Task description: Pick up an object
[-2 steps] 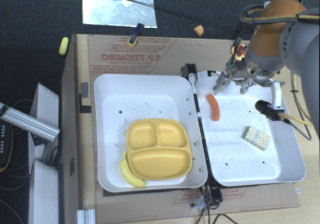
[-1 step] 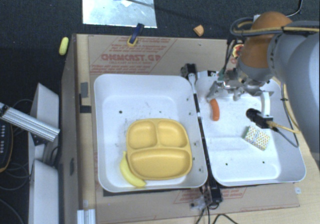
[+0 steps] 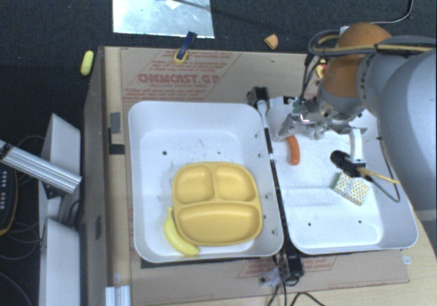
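Here the end effector hangs just above the orange carrot in the right bin, finger state indiscernible.

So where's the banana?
In the camera view, the banana lies in the left bin, at its front left, tucked against the yellow divided plate.
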Controlling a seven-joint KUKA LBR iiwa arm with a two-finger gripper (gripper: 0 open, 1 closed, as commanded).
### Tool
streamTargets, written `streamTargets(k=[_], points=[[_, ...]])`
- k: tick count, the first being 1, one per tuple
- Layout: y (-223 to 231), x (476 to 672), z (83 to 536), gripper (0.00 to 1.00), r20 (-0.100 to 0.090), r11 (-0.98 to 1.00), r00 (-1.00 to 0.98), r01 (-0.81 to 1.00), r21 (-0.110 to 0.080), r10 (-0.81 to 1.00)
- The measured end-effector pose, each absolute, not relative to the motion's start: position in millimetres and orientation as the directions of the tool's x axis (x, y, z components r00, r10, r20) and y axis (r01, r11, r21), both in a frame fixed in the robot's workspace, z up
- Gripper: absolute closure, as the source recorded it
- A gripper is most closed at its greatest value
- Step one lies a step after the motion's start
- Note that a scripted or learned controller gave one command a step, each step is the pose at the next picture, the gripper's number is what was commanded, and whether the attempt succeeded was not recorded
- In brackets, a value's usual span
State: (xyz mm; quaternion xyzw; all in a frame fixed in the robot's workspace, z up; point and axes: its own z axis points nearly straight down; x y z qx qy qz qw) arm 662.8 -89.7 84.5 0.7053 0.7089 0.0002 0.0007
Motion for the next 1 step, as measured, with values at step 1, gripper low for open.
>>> streamTargets(k=[1], points=[[-89.6,664.0,96.1,1.0,-0.001,0.007,-0.007,1.0,0.005,1.0]])
